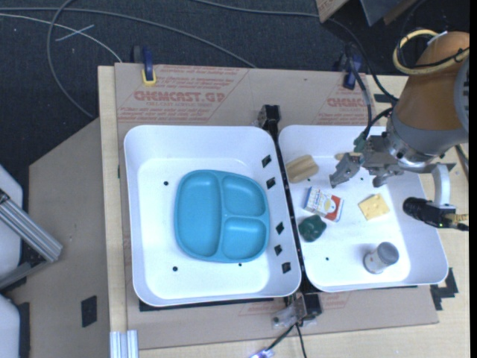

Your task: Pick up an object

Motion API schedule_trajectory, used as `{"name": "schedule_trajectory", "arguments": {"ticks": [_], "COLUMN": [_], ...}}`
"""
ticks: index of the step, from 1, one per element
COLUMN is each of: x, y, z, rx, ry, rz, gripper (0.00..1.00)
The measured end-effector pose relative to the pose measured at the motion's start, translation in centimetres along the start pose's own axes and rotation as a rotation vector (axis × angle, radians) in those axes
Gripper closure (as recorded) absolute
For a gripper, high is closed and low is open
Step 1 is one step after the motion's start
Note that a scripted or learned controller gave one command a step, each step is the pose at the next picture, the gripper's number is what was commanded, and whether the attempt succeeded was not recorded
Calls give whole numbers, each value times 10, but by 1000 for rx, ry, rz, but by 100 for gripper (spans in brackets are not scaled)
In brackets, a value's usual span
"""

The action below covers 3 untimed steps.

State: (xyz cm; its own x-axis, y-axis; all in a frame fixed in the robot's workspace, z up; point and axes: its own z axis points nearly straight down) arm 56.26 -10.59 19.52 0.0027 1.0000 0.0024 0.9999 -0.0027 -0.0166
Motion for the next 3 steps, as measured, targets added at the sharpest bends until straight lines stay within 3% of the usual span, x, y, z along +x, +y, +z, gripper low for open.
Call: {"name": "schedule_trajectory", "arguments": {"ticks": [1, 3], "x": [0, 9], "y": [3, -2], "z": [-8, 85], "rx": [-15, -10], "ry": [-2, 0], "rz": [-3, -3], "gripper": [0, 0]}}
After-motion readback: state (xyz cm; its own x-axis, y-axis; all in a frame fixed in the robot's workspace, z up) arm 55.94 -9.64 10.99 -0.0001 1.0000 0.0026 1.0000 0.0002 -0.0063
